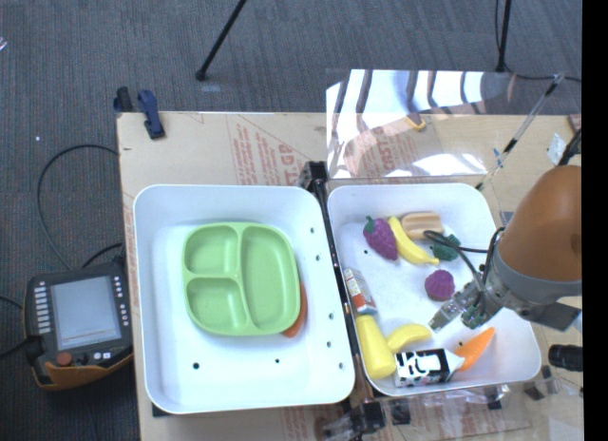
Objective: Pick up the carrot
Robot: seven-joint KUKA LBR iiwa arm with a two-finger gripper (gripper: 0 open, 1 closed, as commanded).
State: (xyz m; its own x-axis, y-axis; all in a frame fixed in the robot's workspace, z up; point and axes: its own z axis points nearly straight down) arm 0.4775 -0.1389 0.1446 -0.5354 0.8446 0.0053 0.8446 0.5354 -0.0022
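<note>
In the camera view, the carrot (478, 345) lay in the right bin (484, 203), near its front right corner, just beside a black-and-white carton (422, 366). The tool (454, 313) hovered just above and left of it; how wide it stood could not be told. The approach step seemed in hand; next, the tool needed to shift right and descend over the carrot.

**Right bin crowded, carrot boxed in at near corner**

Carrot (476, 345) lies by the right bin's (475, 194) near-right wall, milk carton (423, 366) touching its near-left end, arm (541, 239) overhead to the right. Yellow bottle (370, 339) and lemon-yellow piece (409, 335) block the left side. Open floor lies mid-bin between purple ball (439, 284) and carton. Left bin (152, 239): green tray (239, 278) takes the centre, bare margins around.
</note>
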